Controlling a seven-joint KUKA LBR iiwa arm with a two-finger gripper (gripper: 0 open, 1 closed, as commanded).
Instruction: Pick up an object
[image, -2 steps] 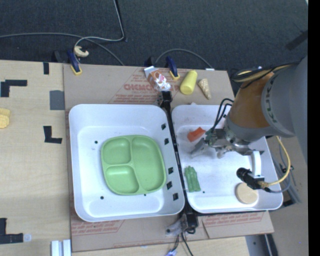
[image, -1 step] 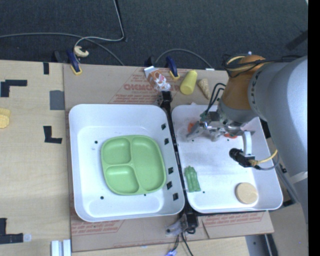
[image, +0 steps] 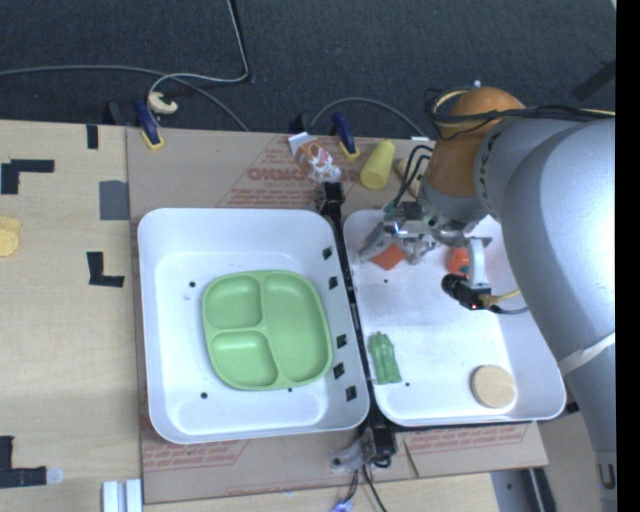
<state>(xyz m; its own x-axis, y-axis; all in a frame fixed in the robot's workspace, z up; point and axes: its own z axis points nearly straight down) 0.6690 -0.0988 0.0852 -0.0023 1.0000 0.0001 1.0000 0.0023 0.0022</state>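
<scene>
The grey arm with its orange band (image: 470, 110) filled the right of the frame and bent down over the upper part of the right-hand shallow white bin (image: 530, 385), its metal two-finger gripper (image: 395, 240) lowered near that bin's upper left corner. Directly under the gripper lay a small orange-red block (image: 386, 257), touching or just beneath the metal parts; whether the jaws were clenched on it or released could not be told from this angle. A second small orange piece (image: 457, 260) lay just right of it, partly behind the gripper's hardware. Lower in the same bin, a green ridged strip (image: 384, 360) lay against the left wall, and a round tan disc (image: 493, 386) rested near the lower right corner. The left-hand shallow white bin (image: 165, 300) held a light green plastic plate with three compartments (image: 266, 328), sitting flat at its centre. On the brown cardboard (image: 200, 170) above the bins, a yellow cylinder (image: 377, 163) lay tilted, near a small red-and-white object (image: 315, 155).
</scene>
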